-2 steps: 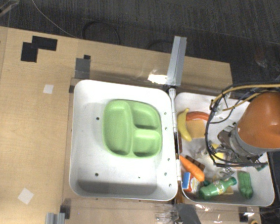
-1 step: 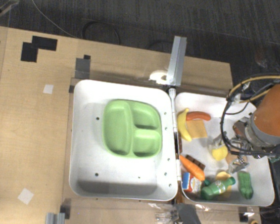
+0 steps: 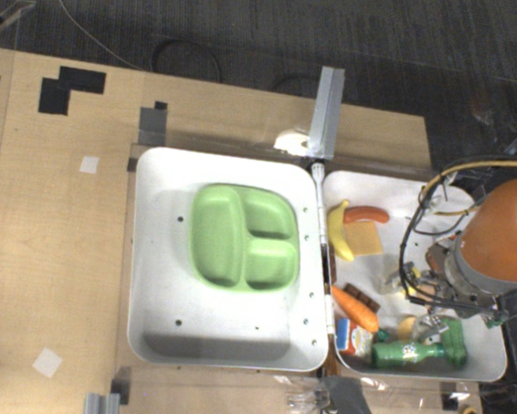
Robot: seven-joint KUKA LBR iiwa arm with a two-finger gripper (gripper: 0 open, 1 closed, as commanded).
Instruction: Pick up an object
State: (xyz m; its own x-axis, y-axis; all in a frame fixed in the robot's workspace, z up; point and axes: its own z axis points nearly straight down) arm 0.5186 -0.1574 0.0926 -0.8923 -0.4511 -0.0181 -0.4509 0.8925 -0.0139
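On the wooden counter (image 3: 42, 252), the right bin (image 3: 496, 364) at three o'clock is cluttered: a green bottle (image 3: 419, 353), carrot (image 3: 355, 306) and banana (image 3: 339, 229). The pincer (image 3: 440, 314) hovers above; its grip I cannot tell. Nothing looks lifted yet.

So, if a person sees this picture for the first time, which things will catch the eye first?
Probably the light green divided tray, lying alone in the left bin. Next, the arm's big orange band over the right bin, at the right edge. Under it lies a bright clutter: a banana, a carrot and a green bottle along the near wall.
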